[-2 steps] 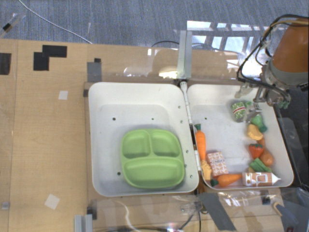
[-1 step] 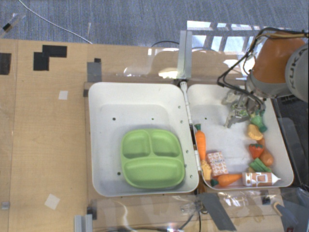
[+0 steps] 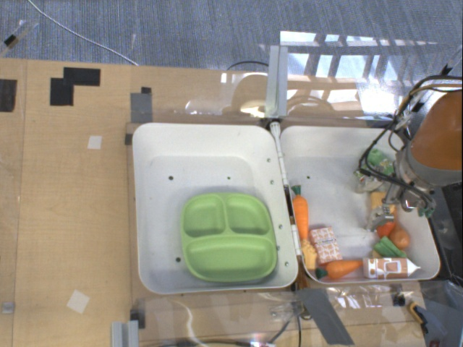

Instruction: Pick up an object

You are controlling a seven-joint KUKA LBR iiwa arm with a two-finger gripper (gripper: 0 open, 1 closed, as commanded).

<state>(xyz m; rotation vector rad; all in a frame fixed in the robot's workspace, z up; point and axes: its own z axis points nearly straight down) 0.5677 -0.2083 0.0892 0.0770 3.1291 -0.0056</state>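
The likeliest target is lying in the right bin [image 3: 329, 161], in a heap of small toy foods [image 3: 387, 238] at its right side: orange, red and green pieces packed close, directly beneath the hand [image 3: 383, 210]. No single piece is showing as held. The hand is hanging low over that heap, but whether it is spread or pressed together I cannot tell; cables and wrist hardware are masking it.

Moving outward, a white carton [image 3: 391, 268] with an orange label is lying flat along the bin's near wall, touching the heap. A carrot [image 3: 341, 268] is lying beside it, a patterned packet [image 3: 325, 243] just above that, and a second carrot [image 3: 300, 212] is resting upright-wise against the dividing wall. The left bin [image 3: 155, 194] is carrying a green divided plate [image 3: 228, 236]. Both bins are sitting on the tabletop [image 3: 65, 215].

Risks, as judged: the heap is crowded, so the hand is liable to close on two pieces at once or wedge one aside. The bin's right wall is near, inviting a collision or a shallow grip. Rounded pieces are likely to slip.

Obscured: the arm [image 3: 438, 139] is covering the bin's right rear corner, and the pieces directly under the hand are too small and overlapped to be identified.
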